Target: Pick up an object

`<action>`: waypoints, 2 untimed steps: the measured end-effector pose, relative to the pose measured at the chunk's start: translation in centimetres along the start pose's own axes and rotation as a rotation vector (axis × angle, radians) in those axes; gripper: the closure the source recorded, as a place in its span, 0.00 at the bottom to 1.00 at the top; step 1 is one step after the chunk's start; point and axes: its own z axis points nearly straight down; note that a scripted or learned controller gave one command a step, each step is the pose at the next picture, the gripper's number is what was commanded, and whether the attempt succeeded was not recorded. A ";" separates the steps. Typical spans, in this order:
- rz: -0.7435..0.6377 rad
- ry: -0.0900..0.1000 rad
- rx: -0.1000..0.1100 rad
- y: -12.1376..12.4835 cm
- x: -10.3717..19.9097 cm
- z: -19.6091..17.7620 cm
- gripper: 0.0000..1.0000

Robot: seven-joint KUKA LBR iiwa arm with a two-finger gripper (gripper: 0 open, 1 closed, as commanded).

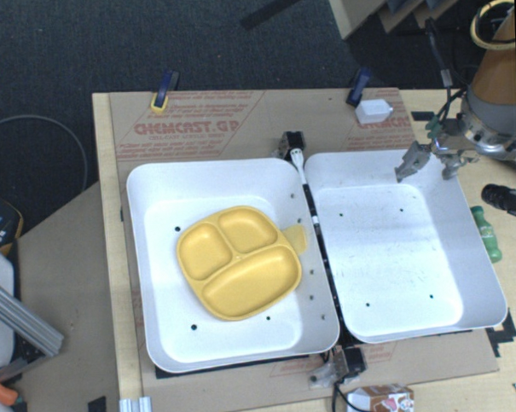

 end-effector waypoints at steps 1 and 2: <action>-0.001 -0.003 -0.011 -4.6 1.5 -11.4 0.00; -0.006 -0.001 -0.010 -7.6 8.2 -20.6 0.00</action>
